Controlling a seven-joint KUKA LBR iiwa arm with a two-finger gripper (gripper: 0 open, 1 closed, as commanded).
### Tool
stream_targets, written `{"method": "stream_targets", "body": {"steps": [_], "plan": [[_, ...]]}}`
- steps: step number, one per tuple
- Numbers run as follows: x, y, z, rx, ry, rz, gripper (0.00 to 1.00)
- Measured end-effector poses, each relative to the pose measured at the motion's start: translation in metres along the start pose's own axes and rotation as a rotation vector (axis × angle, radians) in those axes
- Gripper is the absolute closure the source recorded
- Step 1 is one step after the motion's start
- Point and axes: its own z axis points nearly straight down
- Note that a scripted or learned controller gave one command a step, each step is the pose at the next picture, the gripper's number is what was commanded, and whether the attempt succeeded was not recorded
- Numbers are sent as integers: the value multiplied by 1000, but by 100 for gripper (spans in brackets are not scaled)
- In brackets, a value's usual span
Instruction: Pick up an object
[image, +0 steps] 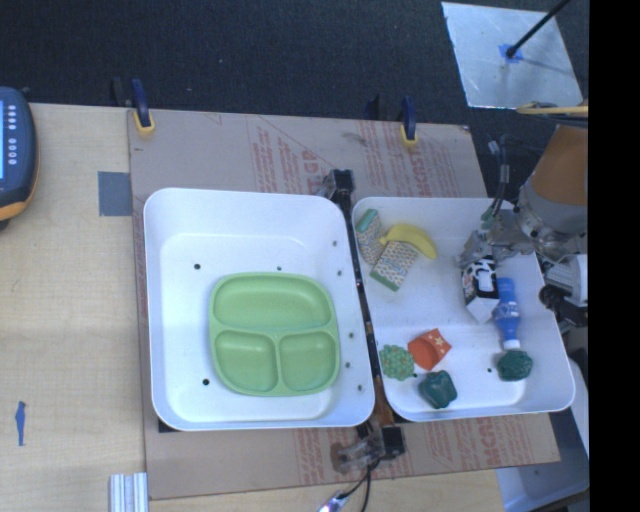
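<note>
Gripper (487, 243) low at right bin (455, 405) far-right edge, beside black-white toy (481, 280) — finger state unclear; bin centre open, smooth plastic.

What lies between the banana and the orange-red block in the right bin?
In the camera view, bare white bin floor separates the banana from the orange-red block.
</note>
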Motion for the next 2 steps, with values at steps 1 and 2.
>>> {"method": "stream_targets", "body": {"steps": [1,2], "plan": [[60,21,-41,-6,2,-4,100],[142,26,-92,-6,5,-6,100]]}}
